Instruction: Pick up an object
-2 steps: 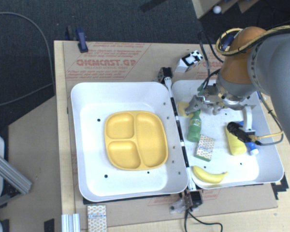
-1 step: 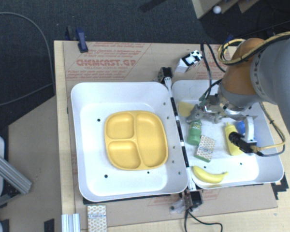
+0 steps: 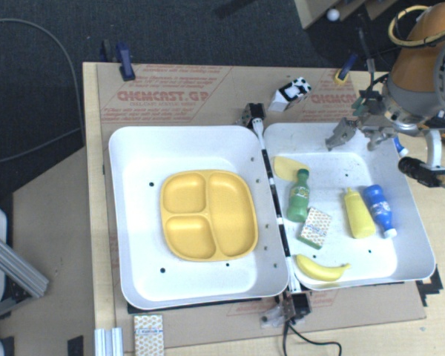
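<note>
Open, empty gripper (image 3: pixel 360 133) above the right bin (image 3: pixel 415 262); the yellow bottle (image 3: pixel 358 213), probably light, rigid and slick, is best grasped across its middle.

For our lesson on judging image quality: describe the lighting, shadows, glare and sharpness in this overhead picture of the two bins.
Camera view: lighting is even and soft, with faint shadows beneath the yellow divided plate and banana; the white bins look bright but not blown out, with no hard glare; bin contents are fairly sharp, while the gripper and arm at the upper right look slightly blurred.
</note>
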Robot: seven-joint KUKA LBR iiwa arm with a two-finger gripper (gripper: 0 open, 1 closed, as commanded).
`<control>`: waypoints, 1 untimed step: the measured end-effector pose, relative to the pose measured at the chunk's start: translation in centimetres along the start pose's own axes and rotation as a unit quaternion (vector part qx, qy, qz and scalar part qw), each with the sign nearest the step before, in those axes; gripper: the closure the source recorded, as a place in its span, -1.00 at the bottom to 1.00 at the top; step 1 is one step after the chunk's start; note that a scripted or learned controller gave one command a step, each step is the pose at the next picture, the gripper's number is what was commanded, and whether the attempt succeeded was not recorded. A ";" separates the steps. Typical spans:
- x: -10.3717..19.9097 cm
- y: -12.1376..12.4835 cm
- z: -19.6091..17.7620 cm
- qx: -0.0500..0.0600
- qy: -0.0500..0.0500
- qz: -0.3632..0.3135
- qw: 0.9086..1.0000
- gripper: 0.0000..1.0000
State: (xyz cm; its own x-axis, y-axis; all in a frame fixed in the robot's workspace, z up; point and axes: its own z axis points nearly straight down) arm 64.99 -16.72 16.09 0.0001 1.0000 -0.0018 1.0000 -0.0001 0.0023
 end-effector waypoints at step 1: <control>-2.4 -7.3 7.7 0.002 0.001 0.000 1.000 -1.00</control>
State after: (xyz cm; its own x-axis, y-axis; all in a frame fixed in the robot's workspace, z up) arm 57.66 -19.09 8.42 0.0002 1.0000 -0.0002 1.0000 -0.0002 -0.0017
